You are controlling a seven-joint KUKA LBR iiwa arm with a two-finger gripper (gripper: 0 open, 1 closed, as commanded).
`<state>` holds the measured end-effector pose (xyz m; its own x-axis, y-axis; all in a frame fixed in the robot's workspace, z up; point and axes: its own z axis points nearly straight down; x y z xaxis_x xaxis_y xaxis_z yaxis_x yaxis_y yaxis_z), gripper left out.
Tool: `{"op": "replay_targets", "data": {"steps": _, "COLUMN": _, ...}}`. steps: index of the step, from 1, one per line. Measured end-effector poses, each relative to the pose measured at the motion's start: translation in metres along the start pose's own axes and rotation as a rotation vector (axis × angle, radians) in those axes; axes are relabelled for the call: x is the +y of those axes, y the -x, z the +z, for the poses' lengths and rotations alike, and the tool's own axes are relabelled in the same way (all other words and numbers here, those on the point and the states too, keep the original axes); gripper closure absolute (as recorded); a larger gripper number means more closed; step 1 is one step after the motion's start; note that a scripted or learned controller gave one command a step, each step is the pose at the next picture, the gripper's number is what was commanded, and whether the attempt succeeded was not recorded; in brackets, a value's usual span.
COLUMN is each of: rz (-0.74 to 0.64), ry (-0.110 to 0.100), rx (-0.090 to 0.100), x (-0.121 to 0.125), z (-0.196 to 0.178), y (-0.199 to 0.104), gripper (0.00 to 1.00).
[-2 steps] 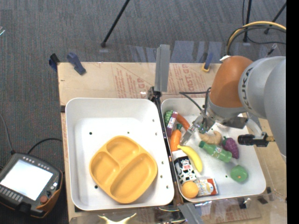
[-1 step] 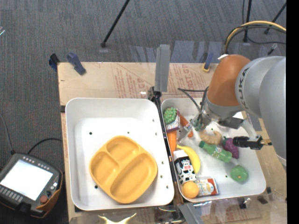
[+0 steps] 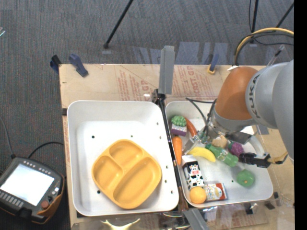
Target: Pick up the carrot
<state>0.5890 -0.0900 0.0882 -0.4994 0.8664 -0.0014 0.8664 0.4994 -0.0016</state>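
Your carrot [image 3: 177, 149] is a slim orange stick lying lengthwise against the left wall of the right bin [image 3: 261, 188], pointing along the wall, with nothing gripping it. Another orange piece [image 3: 191, 127] sits just beside it, next to a purple and green toy [image 3: 179, 124]. Below the carrot stands a cow-print carton [image 3: 193, 175]; a banana [image 3: 203, 154] lies to its right. The hand [image 3: 207, 135] is low near the banana, and you cannot tell its grip. The left bin [image 3: 81, 128] holds a yellow plate [image 3: 126, 173].
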Motion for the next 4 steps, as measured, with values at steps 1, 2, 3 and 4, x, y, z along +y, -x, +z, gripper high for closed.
{"op": "replay_targets", "data": {"steps": 1, "rz": -0.365, "ry": 0.002, "rx": -0.001, "x": 0.033, "z": 0.0, "y": 0.015, "gripper": 0.0}}
{"op": "replay_targets", "data": {"steps": 2, "rz": -0.506, "ry": 0.0, "rx": -0.002, "x": 0.034, "z": 0.0, "y": 0.01, "gripper": 0.0}}
{"op": "replay_targets", "data": {"steps": 3, "rz": -0.447, "ry": 0.001, "rx": 0.003, "x": -0.011, "z": 0.001, "y": -0.018, "gripper": 0.0}}
{"op": "replay_targets", "data": {"steps": 4, "rz": -0.446, "ry": 0.001, "rx": 0.003, "x": -0.011, "z": 0.001, "y": -0.018, "gripper": 0.0}}
